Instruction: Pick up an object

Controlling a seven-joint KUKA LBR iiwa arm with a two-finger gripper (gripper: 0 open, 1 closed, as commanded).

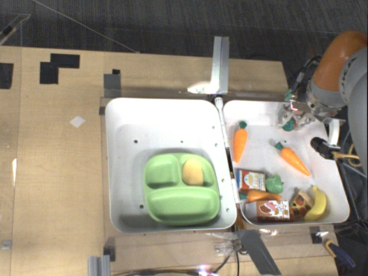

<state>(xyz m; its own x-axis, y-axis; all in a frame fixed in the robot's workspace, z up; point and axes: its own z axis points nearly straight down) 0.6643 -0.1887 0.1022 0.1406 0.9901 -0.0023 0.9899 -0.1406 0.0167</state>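
Green sectioned plate [181, 190] with a yellow lemon [193, 171] was seen in the left bin [132, 125], two carrots [240, 141], cartons [250, 180], banana [317, 204] were spread in the right bin [261, 115], gripper [293, 118] was hung over its far corner, grip could not be told.

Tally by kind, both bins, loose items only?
Carrots: 3
Banana: 1
Cartons: 2
Small green item: 1
Brown packet by the banana: 1
Green divided plate: 1
Yellow round fruit on the plate: 1
Total: 10
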